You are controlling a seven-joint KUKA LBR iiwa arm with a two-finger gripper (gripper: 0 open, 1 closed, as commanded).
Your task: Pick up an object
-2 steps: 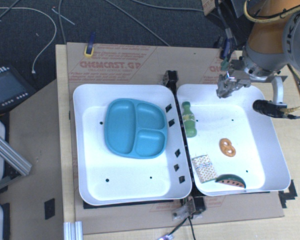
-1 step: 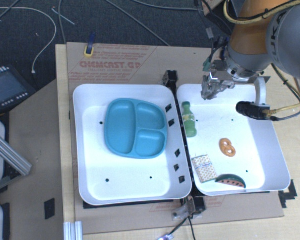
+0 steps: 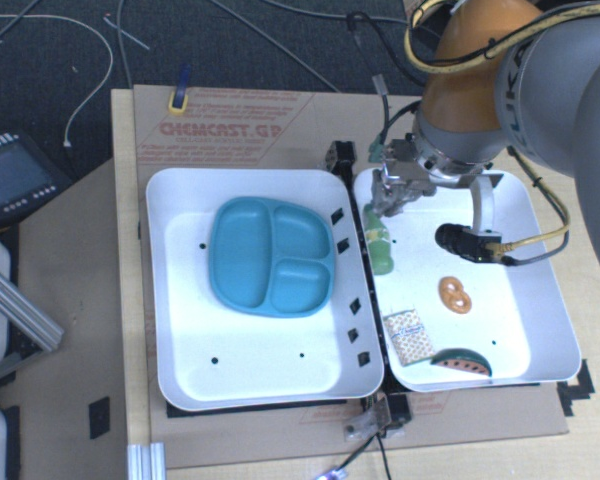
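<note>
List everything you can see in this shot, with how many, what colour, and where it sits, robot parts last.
bins: two, white, side by side on the bench
divided plate: one, blue, middle of the left bin
green object: one, green, right bin by its left wall, just under the gripper
pretzel: one, orange-brown, middle of the right bin
checked packet: one, white with a checked pattern, near front of the right bin
watermelon slice: one, red with green rind, front edge of the right bin
cardboard sheet: one, brown with red print, under the bins
screen device: one, dark, far left
arm: one, grey with orange band, reaching from the right
gripper: one, over the right bin's left side
</note>
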